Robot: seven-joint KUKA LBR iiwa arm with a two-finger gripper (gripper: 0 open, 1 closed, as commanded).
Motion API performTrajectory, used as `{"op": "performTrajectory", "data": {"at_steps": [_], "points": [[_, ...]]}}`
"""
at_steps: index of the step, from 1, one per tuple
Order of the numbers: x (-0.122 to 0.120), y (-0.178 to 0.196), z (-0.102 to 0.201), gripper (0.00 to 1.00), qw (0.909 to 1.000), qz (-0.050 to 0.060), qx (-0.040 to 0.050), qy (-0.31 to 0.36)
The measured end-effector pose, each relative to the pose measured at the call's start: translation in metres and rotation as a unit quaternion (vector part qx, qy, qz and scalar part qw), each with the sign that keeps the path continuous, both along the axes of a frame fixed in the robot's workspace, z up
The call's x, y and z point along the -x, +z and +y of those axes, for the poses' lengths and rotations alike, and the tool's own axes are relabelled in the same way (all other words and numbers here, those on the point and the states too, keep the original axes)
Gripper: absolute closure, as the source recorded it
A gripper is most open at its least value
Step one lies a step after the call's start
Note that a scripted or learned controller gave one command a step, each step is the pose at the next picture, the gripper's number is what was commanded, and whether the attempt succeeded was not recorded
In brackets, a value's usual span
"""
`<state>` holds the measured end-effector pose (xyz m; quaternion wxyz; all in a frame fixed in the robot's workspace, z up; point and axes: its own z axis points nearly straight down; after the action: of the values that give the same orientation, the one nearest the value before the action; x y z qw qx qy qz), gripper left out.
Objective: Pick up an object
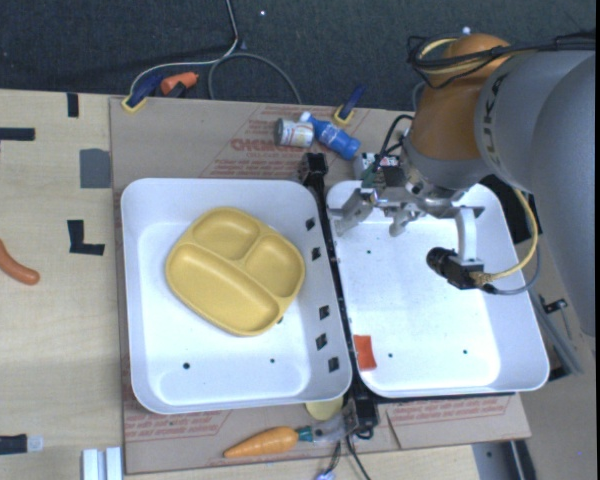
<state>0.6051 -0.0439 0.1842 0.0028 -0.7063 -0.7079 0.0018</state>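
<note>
A yellow divided plate (237, 268) lies in the left white bin (150, 368). In the right white bin (500, 368), a small flat orange-red piece (364, 351) rests near the front left corner. My gripper (373, 217) hangs over the back left part of the right bin, close to the divider between the bins. Its two grey fingers (346, 213) are spread apart with bare bin floor showing between them. The orange-red piece is well in front of the gripper, and the plate is off to its left.
Outside the bins lie an orange sausage (13, 261) on the bench at far left, a toy carrot (263, 443) at the front, and a blue and white bottle (320, 133) behind the bins. A black cable part (458, 267) hangs over the right bin.
</note>
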Motion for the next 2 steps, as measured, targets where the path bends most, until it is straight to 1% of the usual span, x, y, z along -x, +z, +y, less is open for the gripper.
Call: {"op": "performTrajectory", "data": {"at_steps": [1,2], "points": [[0.046,0.0,0.017,0.0,1.0,-0.002,0.0009,-0.001],[-0.067,0.001,-0.009,0.0,1.0,-0.007,0.0014,0.001]]}}
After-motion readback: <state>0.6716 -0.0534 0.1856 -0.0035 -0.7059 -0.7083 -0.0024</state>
